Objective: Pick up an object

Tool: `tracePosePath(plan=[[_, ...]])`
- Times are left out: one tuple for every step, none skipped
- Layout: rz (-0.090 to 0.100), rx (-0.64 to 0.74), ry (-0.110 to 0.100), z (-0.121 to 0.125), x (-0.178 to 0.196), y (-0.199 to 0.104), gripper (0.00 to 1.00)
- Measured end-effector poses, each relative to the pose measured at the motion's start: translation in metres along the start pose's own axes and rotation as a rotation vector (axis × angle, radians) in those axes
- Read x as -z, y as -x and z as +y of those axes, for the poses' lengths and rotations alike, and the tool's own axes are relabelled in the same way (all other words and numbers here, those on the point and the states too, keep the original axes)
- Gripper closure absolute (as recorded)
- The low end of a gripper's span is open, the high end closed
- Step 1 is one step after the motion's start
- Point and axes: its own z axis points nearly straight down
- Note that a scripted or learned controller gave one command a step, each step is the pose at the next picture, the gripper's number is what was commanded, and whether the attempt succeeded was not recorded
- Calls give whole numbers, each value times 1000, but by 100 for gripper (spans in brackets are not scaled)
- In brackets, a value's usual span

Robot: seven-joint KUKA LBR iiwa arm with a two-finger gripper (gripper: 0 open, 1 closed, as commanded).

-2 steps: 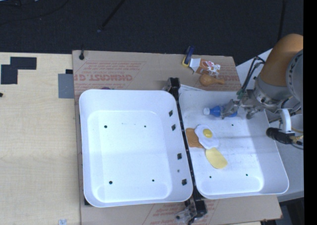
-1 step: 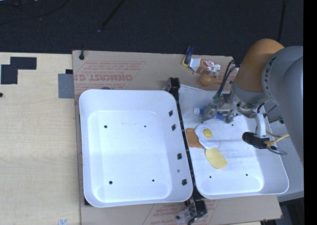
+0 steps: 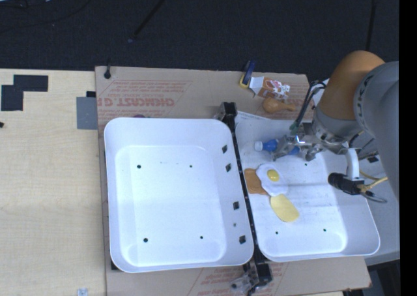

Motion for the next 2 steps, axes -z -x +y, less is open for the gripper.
tracePosePath(plan=[[0, 0, 0, 0, 0, 24, 0], [0, 1, 1, 1, 17, 45, 0]])
